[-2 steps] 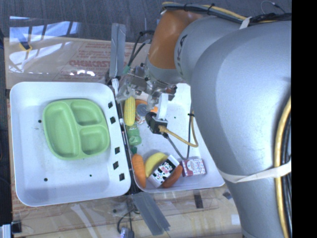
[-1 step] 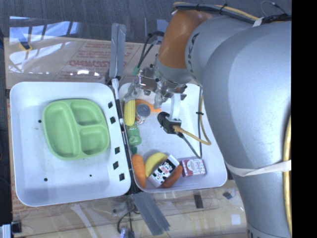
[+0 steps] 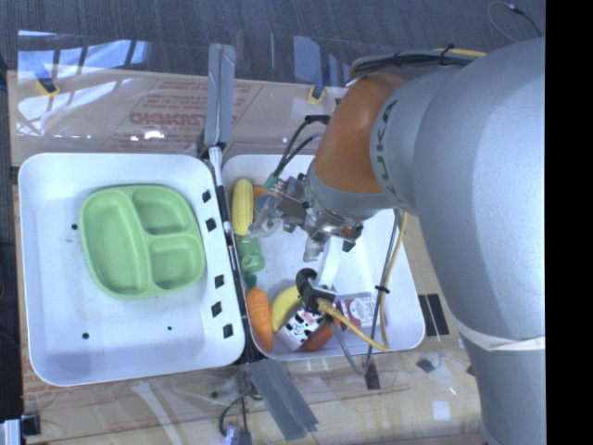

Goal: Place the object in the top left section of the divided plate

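Grey arm (image 3: 482, 184) sits closest to the lens, bulking over the right side of the frame. Its orange band (image 3: 357, 142) is at upper centre, above the right bin (image 3: 417, 327).

Gripper (image 3: 267, 213): low over the upper left part of the right bin, just beside the corn cob (image 3: 242, 207). Cannot tell whether it is wide or narrow, and nothing is seen held in it.

Divided plate (image 3: 107, 239): light green, rounded, three sections. One long section runs down its left side and two smaller ones are stacked on its right. It lies flat in the left bin (image 3: 56, 323), slightly above and left of that bin's centre, well apart from the gripper.

Which item is the one to be moved cannot be told. All loose items lie in the right bin:
- corn cob, yellow, lengthwise along the left wall, upper part
- green item (image 3: 250, 258) just below the corn, shape unclear
- carrot (image 3: 260, 318), orange, lower left corner against the wall
- banana (image 3: 285, 302), yellow, touching the carrot's right side
- black-and-white patterned item (image 3: 301, 325) below the banana, with a red item (image 3: 320, 338) beside it at the bottom wall
- pale packet with red print (image 3: 357, 309), lower right, partly under the arm

Obstruction: a grey bar with black clips (image 3: 220, 248) runs between the two bins, between gripper and plate. The arm hides much of the right bin's middle and upper right.
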Motion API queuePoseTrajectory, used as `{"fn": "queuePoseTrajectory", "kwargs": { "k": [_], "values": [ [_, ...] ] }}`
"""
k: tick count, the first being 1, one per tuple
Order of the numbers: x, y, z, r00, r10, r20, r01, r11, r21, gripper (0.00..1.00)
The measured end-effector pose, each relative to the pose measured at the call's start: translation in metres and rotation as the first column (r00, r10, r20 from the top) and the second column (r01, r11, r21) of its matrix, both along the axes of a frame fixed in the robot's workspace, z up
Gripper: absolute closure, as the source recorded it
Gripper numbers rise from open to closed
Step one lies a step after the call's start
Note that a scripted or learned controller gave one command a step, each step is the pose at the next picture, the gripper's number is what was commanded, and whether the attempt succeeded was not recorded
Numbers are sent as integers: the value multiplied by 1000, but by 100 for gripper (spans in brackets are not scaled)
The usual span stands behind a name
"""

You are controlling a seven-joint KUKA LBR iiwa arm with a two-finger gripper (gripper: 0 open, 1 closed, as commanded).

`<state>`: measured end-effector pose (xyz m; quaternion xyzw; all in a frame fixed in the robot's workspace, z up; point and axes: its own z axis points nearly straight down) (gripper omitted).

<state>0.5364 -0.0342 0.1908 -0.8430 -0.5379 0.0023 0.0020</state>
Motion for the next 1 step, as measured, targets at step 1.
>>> {"fn": "queuePoseTrajectory", "kwargs": {
  "k": [1],
  "values": [
    [0, 0, 9, 1000, 3, -2, -3, 1000, 1, 100]
  ]
}}
